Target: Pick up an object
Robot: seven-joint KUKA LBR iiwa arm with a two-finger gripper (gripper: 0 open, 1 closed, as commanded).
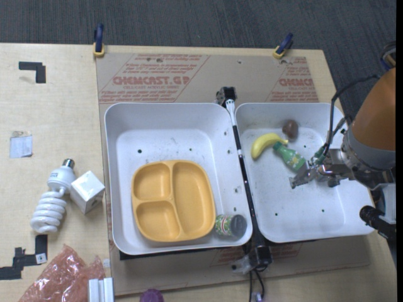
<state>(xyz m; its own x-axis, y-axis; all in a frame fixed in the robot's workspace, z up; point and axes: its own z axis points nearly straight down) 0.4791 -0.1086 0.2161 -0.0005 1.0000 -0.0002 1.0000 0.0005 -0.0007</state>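
Camera view: gripper (pixel 303 177) low over right bin (pixel 327 222), just beside green bottle (pixel 290 156); finger spread impossible to tell, nothing seen held. Bottle lying against banana (pixel 265 144), brown round object (pixel 289 128) near. Divided yellow plate (pixel 172 200) and small jar (pixel 229 226) in left bin (pixel 119 168). "CHEMCAST" printed on board (pixel 154 74).

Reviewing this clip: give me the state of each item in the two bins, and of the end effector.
Yellow divided plate: flat in left bin, right way up.
Small jar: on its side, beside the plate.
Banana: lying in right bin.
Green bottle: on its side, next to the banana.
Brown round object: resting near right bin's far wall.
End effector: low over right bin, near the bottle.
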